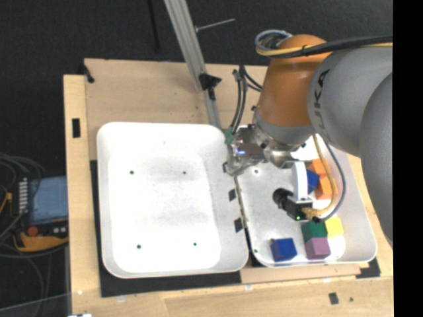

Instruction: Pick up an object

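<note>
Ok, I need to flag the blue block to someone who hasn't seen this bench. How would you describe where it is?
Look at the right-hand white bin, the one the arm reaches over. Along its near edge sits a small cluster of cubes. The blue block is the leftmost, standing a little apart from the purple block, green block and yellow block, which are bunched together.

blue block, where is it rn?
The blue block lies in the right bin, near its front edge toward the left corner, just left of the purple block and the green block.
</note>
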### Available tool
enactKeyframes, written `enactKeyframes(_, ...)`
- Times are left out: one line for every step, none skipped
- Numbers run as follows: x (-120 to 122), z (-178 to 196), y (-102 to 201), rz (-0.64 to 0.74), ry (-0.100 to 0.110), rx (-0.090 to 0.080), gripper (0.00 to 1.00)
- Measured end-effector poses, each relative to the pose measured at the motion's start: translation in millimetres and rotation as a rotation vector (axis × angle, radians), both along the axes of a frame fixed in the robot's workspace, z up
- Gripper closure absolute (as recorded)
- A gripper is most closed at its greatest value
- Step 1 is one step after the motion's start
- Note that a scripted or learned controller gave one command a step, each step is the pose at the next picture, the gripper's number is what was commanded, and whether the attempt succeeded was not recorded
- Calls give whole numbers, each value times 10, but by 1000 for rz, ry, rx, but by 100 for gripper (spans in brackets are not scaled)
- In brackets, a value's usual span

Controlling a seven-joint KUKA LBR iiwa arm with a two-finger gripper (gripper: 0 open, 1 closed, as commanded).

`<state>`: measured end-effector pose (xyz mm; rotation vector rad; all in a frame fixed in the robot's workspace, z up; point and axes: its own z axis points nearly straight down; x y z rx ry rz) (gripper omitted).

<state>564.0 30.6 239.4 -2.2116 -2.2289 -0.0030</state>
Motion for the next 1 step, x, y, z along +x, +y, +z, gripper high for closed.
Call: enactKeyframes(-202, -93, 474, -1, 1, -2, 100)
